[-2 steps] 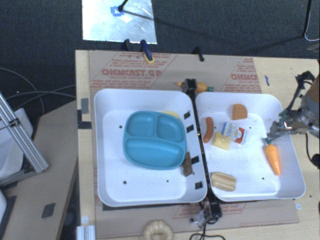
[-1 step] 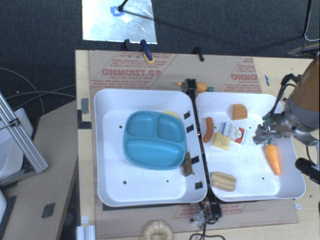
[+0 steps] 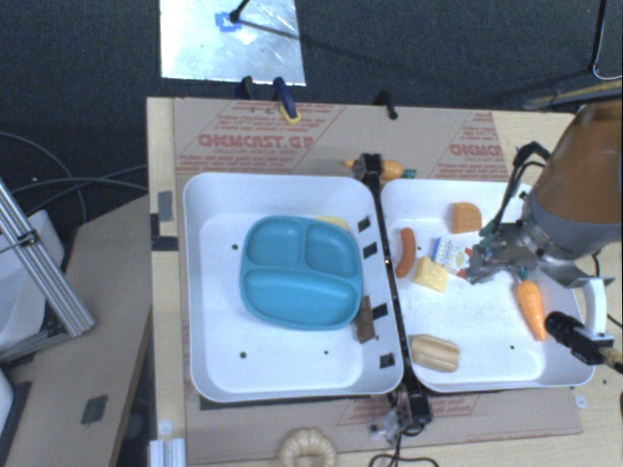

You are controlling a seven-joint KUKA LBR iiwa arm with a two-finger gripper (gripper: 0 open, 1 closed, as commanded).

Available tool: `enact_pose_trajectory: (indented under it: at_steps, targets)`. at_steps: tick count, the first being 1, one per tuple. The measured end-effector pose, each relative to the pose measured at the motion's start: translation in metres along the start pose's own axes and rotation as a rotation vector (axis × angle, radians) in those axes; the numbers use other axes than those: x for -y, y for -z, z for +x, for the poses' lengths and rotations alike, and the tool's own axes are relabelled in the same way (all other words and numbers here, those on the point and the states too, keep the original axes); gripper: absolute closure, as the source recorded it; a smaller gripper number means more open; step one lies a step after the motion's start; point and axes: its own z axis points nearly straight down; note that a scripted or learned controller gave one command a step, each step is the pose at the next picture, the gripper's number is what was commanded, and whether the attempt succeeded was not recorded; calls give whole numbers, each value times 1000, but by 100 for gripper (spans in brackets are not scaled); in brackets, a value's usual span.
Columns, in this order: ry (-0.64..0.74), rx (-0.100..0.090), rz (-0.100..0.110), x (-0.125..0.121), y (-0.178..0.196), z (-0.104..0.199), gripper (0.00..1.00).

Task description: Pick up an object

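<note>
Hovering low in the right bin [image 3: 487, 373], the pincer [image 3: 479, 264] sits at the right middle of the frame; whether it is open I cannot tell, and nothing is seen held in it. Just left of it lie a small printed packet [image 3: 448, 253] and a yellow cheese wedge [image 3: 431, 274], further left a sausage [image 3: 406, 252]. The wedge looks light, stiff and smooth, I think; grasping across its flat sides seems safest. A carrot [image 3: 531, 308] lies lower right.
</note>
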Motion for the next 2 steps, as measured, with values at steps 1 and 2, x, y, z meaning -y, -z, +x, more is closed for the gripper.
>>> enact_pose_trajectory:
  at_steps: [1,2]
  targets:
    - [2,0,0,0,-4,65,100]
    - [-1,0,1,8,-12,117,100]
